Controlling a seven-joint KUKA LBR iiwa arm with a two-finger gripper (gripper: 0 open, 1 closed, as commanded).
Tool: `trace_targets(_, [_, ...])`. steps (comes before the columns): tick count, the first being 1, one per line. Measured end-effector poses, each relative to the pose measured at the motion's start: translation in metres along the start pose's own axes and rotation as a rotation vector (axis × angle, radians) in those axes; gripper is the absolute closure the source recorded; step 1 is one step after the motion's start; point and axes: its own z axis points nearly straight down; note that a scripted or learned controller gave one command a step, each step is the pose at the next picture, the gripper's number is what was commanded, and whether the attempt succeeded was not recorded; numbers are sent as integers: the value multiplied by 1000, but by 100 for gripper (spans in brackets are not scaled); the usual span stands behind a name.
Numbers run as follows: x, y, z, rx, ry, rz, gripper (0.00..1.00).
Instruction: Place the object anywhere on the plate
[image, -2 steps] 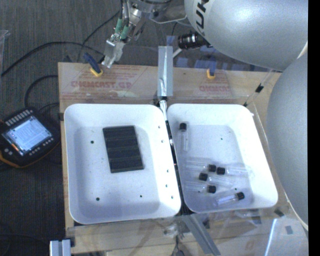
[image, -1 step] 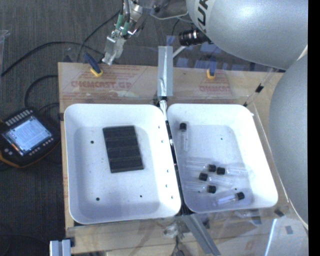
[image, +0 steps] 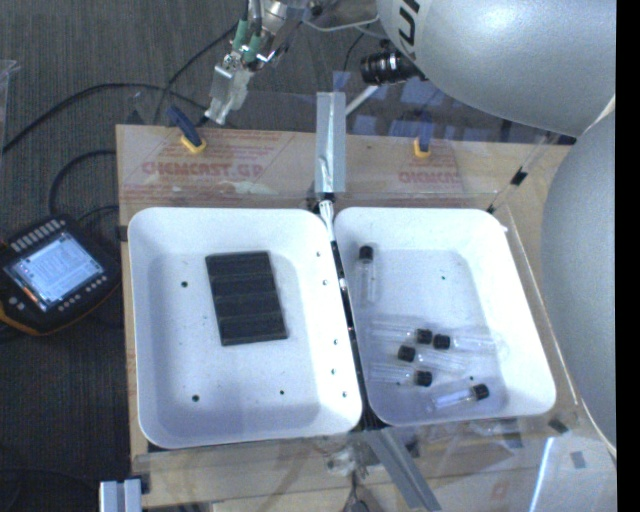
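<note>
A black ribbed plate (image: 245, 297) lies flat in the middle of the left white bin (image: 160, 400). Several clear vials with black caps lie in the right white bin (image: 520, 300): one vial (image: 367, 272) alone near the bin's far left, the others clustered at the front, such as the vial (image: 462, 397) nearest the front wall. My gripper (image: 226, 97) hangs high beyond the far edge of the left bin, above the bench's back board. It is well away from the plate and the vials. A pale translucent shape shows at its tip.
A teach pendant (image: 55, 270) with a lit screen lies left of the bench. Two yellow-and-blue clamps (image: 186, 130) (image: 422, 148) sit on the back board. A metal bar (image: 330, 140) runs back from the gap between the bins. Cables trail at the back left.
</note>
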Motion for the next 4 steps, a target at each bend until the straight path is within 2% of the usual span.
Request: trace_targets(4, [-1,3,-38,-8,-8,2,100])
